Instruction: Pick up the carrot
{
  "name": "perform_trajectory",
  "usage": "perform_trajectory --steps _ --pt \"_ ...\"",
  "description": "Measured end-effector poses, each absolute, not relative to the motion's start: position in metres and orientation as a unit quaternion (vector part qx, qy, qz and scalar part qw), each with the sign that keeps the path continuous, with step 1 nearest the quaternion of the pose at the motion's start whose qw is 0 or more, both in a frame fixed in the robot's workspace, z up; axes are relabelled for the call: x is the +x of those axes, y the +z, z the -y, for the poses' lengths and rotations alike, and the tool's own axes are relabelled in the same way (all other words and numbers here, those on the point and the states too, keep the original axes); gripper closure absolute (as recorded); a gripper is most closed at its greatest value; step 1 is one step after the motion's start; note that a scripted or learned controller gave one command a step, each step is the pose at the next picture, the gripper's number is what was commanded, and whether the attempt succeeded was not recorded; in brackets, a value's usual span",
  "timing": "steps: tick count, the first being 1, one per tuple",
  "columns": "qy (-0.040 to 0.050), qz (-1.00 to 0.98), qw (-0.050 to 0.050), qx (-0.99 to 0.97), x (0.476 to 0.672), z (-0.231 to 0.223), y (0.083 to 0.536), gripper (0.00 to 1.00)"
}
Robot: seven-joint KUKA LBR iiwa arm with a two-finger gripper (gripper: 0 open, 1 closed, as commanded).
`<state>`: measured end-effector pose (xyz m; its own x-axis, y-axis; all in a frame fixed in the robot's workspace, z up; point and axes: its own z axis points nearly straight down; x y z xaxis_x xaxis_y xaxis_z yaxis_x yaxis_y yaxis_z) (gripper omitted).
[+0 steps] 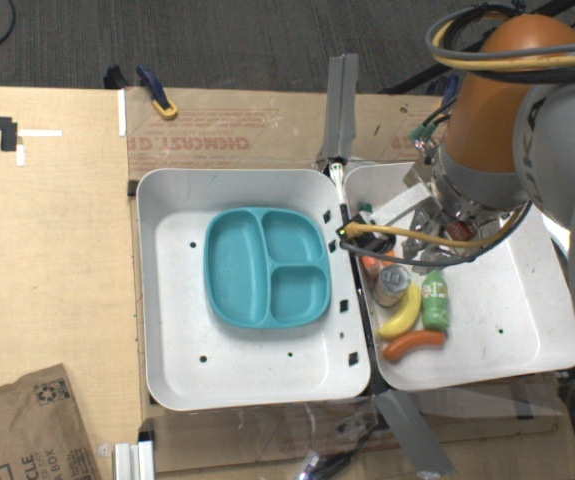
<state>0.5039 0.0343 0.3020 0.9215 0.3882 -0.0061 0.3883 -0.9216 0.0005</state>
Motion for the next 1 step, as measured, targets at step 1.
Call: perform_trajectory --steps 1 --pt "-0.0032 -0.204 0.000 0.979 0.4764 0.0048 0.1900 1.00"
